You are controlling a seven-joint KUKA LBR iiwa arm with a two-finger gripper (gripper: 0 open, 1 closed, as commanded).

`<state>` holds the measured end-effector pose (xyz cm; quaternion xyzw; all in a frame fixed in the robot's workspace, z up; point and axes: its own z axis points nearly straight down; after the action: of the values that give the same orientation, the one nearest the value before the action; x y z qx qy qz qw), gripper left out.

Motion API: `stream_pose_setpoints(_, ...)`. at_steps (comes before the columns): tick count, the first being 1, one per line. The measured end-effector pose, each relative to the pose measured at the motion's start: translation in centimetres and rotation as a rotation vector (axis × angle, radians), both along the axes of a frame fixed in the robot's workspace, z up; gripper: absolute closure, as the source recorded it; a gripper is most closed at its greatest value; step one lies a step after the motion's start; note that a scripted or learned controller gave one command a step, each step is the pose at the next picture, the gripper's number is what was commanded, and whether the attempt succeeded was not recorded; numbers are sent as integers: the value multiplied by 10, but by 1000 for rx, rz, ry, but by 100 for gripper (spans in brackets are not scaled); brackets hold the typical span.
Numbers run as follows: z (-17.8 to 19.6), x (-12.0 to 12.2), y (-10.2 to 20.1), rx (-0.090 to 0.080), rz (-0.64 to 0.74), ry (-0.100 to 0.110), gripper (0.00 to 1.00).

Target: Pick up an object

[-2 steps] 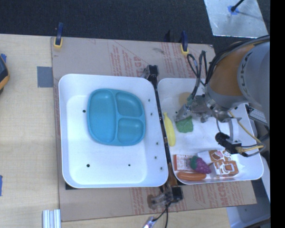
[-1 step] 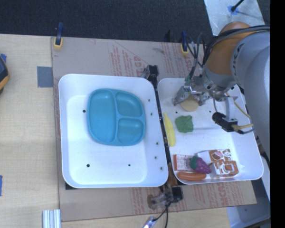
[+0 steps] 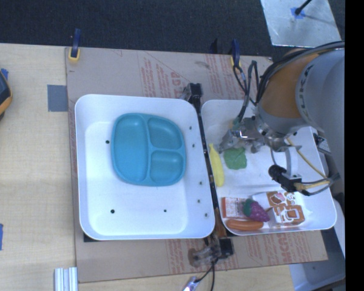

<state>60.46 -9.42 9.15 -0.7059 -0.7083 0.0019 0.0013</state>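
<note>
Cardboard covers the bench [image 3: 139,65], and two white bins sit side by side on it, so everything to grab stays corralled in one spot. Down over the right bin [image 3: 327,220] comes the arm [image 3: 303,96], its gripper [image 3: 246,139] poised just above the green piece [image 3: 235,158], looking like it is lining up on that one. Whether the gripper is apart or together, I cannot tell from this slant; nothing shows clamped in it. Just left of the green piece lies a yellow piece [image 3: 216,165], tucked along the bin wall, an awkward spot for a grab. Further toward the near edge sit a purple piece [image 3: 255,210], a sausage [image 3: 245,225] and a printed card [image 3: 285,208], bunched close. Over in the left bin [image 3: 91,162] rests a blue tray [image 3: 148,148], flat and well apart from the action. My call: the pick is not yet made.
</note>
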Motion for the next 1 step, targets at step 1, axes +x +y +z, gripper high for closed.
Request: stream_pose_setpoints(1,1,47,-6,1,1,-2,0)
